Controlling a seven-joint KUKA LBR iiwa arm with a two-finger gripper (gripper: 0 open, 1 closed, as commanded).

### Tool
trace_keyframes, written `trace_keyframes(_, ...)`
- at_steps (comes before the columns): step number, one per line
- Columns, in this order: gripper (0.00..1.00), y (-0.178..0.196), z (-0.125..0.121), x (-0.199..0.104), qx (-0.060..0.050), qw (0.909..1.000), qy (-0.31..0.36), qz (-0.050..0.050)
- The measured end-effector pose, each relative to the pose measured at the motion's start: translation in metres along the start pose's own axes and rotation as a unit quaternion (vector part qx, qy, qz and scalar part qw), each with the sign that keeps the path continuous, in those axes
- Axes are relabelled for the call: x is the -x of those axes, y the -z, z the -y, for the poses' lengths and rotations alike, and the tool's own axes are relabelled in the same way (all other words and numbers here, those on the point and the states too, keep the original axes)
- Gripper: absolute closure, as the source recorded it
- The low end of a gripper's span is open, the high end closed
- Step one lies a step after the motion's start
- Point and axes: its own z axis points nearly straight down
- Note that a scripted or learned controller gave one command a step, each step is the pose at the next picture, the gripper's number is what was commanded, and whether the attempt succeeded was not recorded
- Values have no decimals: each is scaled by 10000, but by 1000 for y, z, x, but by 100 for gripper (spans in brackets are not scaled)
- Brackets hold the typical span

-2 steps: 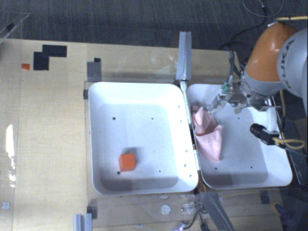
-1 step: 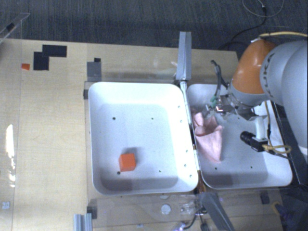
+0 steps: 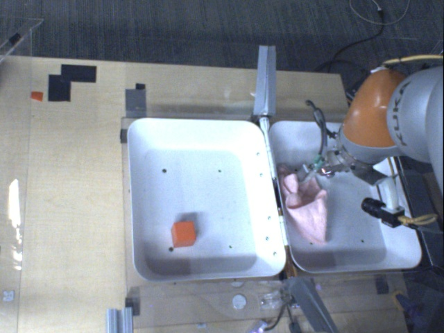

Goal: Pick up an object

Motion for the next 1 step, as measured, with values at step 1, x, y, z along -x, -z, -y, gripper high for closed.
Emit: trace_keyframes(1, 100, 13, -4, -1, 49, 10000, 10, 6)
